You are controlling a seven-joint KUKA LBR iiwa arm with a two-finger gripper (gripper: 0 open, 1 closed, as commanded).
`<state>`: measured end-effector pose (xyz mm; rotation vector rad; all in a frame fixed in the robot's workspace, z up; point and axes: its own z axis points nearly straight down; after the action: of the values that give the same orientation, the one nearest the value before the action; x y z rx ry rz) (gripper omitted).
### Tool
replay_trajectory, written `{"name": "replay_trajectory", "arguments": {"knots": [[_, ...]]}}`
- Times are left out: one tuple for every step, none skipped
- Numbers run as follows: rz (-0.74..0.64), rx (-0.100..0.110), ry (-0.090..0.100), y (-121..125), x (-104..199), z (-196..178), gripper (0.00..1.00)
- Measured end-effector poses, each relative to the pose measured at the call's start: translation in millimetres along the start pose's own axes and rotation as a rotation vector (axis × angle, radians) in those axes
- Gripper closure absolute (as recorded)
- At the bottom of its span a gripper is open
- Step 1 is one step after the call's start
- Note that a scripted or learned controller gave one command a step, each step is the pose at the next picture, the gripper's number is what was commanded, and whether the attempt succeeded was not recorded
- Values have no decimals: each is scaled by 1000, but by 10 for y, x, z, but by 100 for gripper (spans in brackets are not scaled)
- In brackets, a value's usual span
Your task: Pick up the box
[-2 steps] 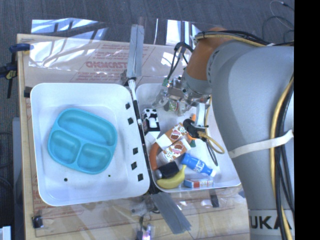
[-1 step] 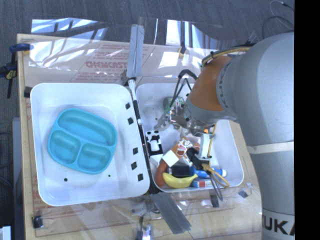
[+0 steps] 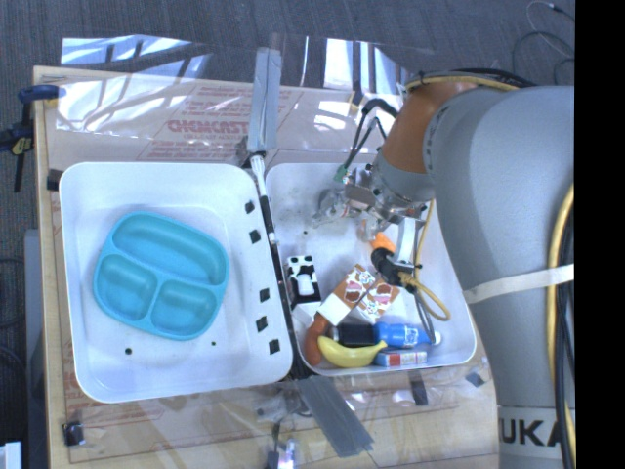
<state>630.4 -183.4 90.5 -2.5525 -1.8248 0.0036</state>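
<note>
The box (image 3: 363,292) is a small carton printed in white, red and brown. It lies tilted in the right bin (image 3: 293,189), among the items piled at that bin's near end. My gripper (image 3: 334,203) hangs over the far half of the same bin, up and to the left of the box and apart from it. Nothing shows between the fingers. The grey arm with its orange band (image 3: 415,120) comes in from the right and covers the bin's right side.
Around the box lie a black-and-white item (image 3: 305,277), a banana (image 3: 348,351), a blue bottle (image 3: 402,336), a red tube (image 3: 398,360) and an orange piece (image 3: 383,245). The left bin (image 3: 78,189) holds a blue divided plate (image 3: 161,275). A yellow cable (image 3: 430,291) loops near the box.
</note>
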Motion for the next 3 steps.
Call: {"name": "replay_trajectory", "arguments": {"knots": [[0,0,0,0,1,0,0],[-7,4,0,-4,17,-88,100],[-9,5,0,-6,23,-85,0]]}}
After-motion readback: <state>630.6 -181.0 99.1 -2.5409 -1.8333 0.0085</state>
